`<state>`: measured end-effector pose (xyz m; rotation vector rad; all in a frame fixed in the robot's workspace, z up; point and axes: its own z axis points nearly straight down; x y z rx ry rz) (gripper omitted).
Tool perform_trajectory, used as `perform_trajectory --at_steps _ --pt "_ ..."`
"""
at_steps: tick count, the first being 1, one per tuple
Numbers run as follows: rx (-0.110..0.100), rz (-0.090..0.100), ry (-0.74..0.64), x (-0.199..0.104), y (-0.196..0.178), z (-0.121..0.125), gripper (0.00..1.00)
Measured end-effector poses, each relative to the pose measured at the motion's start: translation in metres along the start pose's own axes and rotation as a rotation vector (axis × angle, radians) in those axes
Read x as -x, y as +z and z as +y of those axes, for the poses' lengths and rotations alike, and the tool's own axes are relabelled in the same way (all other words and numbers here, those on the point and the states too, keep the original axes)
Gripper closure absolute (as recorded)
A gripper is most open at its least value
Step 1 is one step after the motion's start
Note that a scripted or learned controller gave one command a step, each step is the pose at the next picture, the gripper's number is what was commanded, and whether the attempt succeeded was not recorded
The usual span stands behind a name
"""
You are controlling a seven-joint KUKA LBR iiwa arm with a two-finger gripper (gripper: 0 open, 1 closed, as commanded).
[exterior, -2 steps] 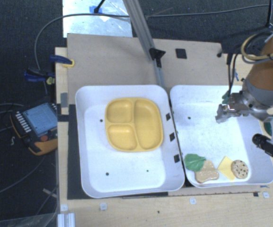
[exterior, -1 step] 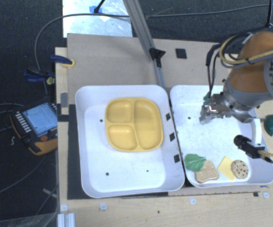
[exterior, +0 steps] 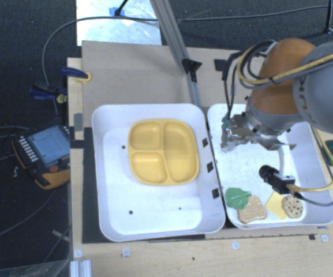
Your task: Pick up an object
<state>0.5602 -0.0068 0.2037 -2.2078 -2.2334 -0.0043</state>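
No legible text, labels, brand marks, numbers or signs anywhere. Screen of the handheld pendant (exterior: pixel 46 146) at left: lit blue, content too small to read. Keys beside that screen: markings unresolvable. Small dark tabs along the divide between the left bin (exterior: pixel 105 172) and right bin (exterior: pixel 328 212): no readable marking.
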Motion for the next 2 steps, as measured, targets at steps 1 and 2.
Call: perform_trajectory --at_steps 1,2 --pt "0.001 0.0 0.0 -0.058 -0.016 0.001 1.0" --pt "0.0 -0.001 0.001 -0.108 -0.008 0.001 1.0"
